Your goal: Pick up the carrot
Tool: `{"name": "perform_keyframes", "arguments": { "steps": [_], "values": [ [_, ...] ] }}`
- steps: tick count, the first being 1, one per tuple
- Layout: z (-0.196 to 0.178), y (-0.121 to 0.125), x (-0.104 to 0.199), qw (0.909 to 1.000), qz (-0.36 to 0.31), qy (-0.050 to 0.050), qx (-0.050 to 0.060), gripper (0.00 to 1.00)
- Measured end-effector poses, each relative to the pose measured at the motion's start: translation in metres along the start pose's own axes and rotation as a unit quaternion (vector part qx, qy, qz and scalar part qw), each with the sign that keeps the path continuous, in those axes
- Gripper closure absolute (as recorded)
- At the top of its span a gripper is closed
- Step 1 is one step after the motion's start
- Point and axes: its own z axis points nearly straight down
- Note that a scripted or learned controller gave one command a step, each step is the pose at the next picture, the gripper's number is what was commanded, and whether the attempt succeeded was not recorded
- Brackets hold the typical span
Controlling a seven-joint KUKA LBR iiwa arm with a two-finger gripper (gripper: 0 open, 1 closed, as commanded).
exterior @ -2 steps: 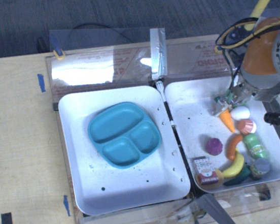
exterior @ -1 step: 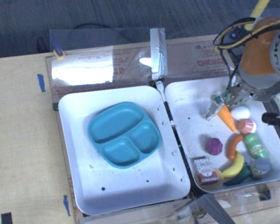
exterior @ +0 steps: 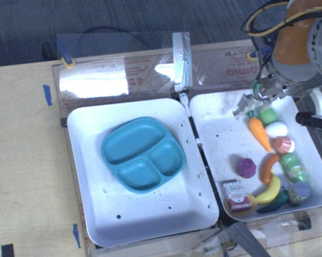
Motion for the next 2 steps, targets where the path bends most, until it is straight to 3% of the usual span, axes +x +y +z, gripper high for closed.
{"name": "perform_keyframes", "arguments": {
  "steps": [1,2],
  "values": [
    [0.041,-0.035,0.004,0.9979,0.064,0.007,0.0,0.0],
    [0.029,-0.035,0.001,0.998,0.063,0.002,-0.001,1.0]
  ]
}}
